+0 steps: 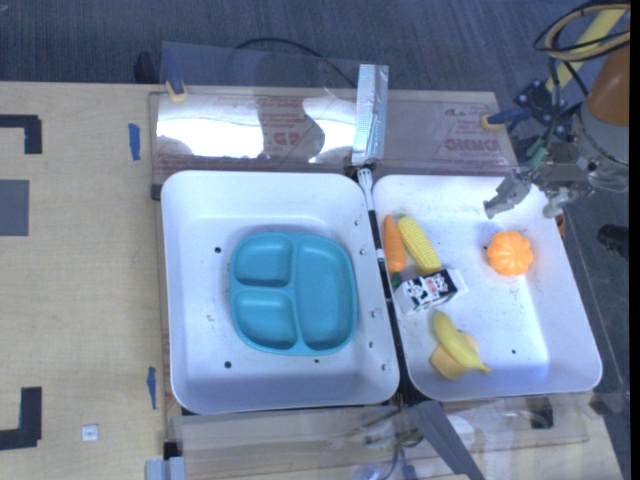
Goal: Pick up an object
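The arm is cut off at the right edge, and its pincer (pixel 528 196) hangs over the right bin's (pixel 560 363) far right corner; its fingers look spread and grasp nothing, though the slant blurs them. Below it sits an orange pumpkin (pixel 510 253). Along that bin's left edge lie a carrot (pixel 394 246), corn (pixel 418 244) and a black-and-white carton (pixel 428 290), a banana (pixel 457 348) nearer the front. The left bin (pixel 190 298) holds a teal divided plate (pixel 295 291). The pale wooden surface (pixel 70 268) carries both; grey carpet (pixel 300 8) lies beyond.

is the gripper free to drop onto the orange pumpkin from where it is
Probably yes: the gripper hangs just above the orange pumpkin, which sits alone on bare floor of the right bin, apart from the corn.
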`<move>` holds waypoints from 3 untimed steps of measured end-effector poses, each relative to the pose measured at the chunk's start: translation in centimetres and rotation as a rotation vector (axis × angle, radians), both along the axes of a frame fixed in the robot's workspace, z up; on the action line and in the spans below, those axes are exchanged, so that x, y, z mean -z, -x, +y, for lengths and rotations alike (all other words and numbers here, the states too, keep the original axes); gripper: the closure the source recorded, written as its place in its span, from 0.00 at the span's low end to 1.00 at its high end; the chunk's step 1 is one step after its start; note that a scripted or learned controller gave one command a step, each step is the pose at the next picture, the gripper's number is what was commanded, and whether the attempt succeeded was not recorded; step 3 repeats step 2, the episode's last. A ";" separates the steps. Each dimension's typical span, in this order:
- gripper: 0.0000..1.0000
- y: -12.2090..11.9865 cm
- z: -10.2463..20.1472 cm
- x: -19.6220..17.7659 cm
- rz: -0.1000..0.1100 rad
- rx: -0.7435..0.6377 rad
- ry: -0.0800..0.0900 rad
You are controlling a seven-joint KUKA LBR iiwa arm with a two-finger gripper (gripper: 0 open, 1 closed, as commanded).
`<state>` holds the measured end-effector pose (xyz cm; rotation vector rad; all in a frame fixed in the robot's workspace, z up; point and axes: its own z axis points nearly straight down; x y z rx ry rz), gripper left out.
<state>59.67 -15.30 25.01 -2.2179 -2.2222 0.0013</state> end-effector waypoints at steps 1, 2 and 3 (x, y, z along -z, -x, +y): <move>1.00 -0.1 0.0 -1.1 -0.004 -0.001 0.001; 1.00 -2.8 -2.2 -3.7 -0.007 -0.039 0.003; 1.00 -2.8 -2.2 -3.7 -0.007 -0.039 0.003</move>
